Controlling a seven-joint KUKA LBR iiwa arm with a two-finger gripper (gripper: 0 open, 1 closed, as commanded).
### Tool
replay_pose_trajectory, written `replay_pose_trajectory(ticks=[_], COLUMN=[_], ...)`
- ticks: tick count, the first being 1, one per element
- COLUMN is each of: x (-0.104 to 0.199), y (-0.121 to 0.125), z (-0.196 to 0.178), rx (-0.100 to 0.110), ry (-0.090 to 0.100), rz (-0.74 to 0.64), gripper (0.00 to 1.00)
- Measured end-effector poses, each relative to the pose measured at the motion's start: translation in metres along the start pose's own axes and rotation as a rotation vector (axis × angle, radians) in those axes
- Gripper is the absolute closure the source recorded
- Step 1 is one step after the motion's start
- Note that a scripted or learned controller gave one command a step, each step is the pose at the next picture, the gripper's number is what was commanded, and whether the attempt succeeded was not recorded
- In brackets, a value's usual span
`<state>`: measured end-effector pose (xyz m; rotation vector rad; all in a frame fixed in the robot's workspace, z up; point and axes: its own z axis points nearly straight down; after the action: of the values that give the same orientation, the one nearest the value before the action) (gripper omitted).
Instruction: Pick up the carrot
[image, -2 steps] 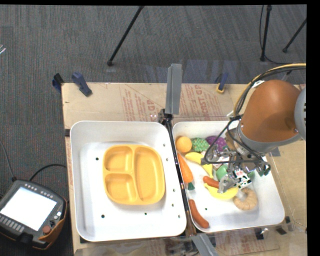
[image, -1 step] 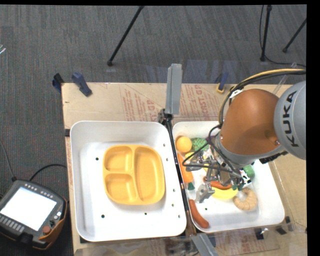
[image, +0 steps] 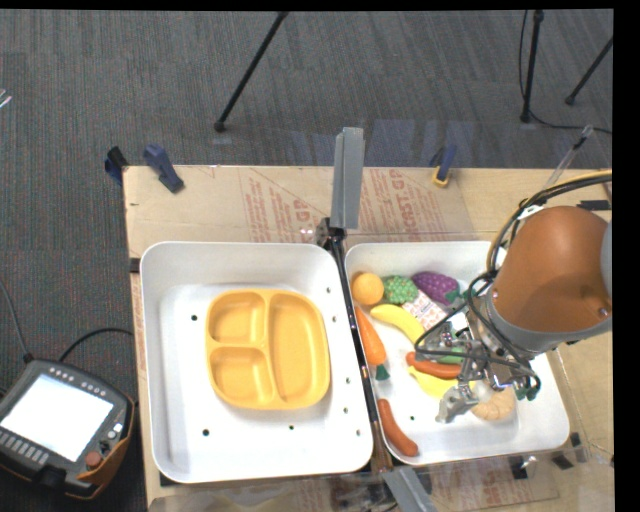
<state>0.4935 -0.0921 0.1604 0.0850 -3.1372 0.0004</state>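
While the carrot (image: 372, 338) lies by the right bin's (image: 545, 425) left wall, the gripper (image: 462, 392) hovers apart over a banana (image: 400, 322). Its finger spacing I cannot tell

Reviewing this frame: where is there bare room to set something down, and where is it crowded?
Free: the left bin's floor around the yellow divided plate, widest below it, and the plate's own compartments. In the right bin, a small patch between the carrot and sausage. Crowded: the right bin's middle, with the banana, orange and tool.
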Motion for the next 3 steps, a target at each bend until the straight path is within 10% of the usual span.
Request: replay_pose_trajectory(ticks=[1, 2, 3], x=[-0.014, -0.056, -0.034], y=[0.01, -0.053, -0.013], z=[0.038, 0.025, 0.02], rx=[-0.003, 0.0, -0.002], ry=[0.001, -0.007, -0.004], rz=[-0.158, -0.302, -0.196], gripper=[0.0, 0.0, 0.0])
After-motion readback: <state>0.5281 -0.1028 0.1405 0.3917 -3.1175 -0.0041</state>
